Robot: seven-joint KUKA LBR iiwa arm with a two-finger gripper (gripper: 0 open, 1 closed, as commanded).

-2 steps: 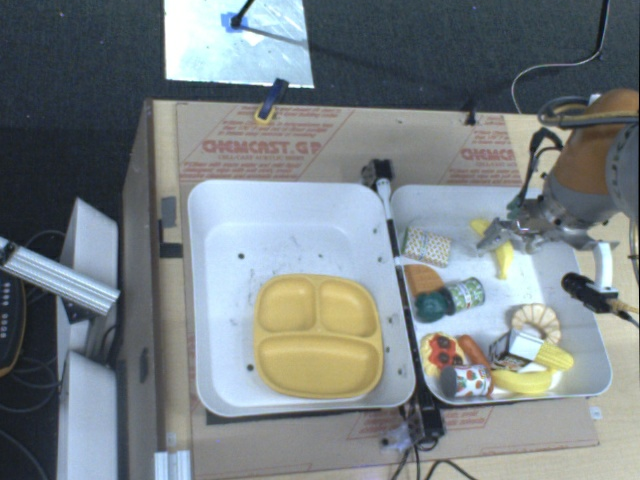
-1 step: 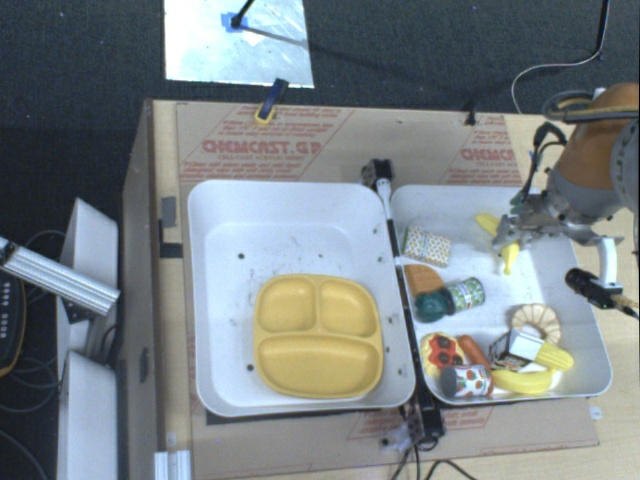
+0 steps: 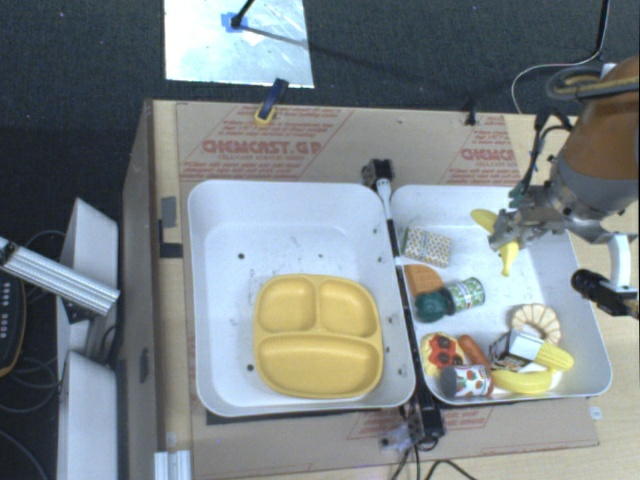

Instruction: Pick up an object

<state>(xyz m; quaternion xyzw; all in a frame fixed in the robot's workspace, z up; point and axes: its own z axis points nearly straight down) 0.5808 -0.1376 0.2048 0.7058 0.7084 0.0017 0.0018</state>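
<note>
Yellow banana (image 3: 485, 219) is the thing to watch. It sits in the upper right part of the right bin (image 3: 562, 273), and the gripper (image 3: 513, 230) is right on top of its middle. One end pokes out to the left of the gripper and the thinner end sticks out below it, pointing down toward the near side. The gripper covers the contact spot from this angle, so honestly I can't tell if it's clamped on the banana or just parked over it, open or closed.

Nothing is crowding that spot. The nearest stuff is to the left: a small patterned box (image 3: 426, 243) by the bin's left wall, an orange piece (image 3: 424, 276) just below it, and a green jar (image 3: 458, 296) lying on its side.

Further down, the near end of the bin is packed. There's a tan scalloped ring (image 3: 533, 318), a second yellow banana-shaped toy (image 3: 522, 379) along the front edge, a red and white can (image 3: 470, 379) and some orange bits (image 3: 441, 348).

The left bin (image 3: 300, 223) holds a yellow divided plate (image 3: 320, 334), well apart from the arm.
</note>
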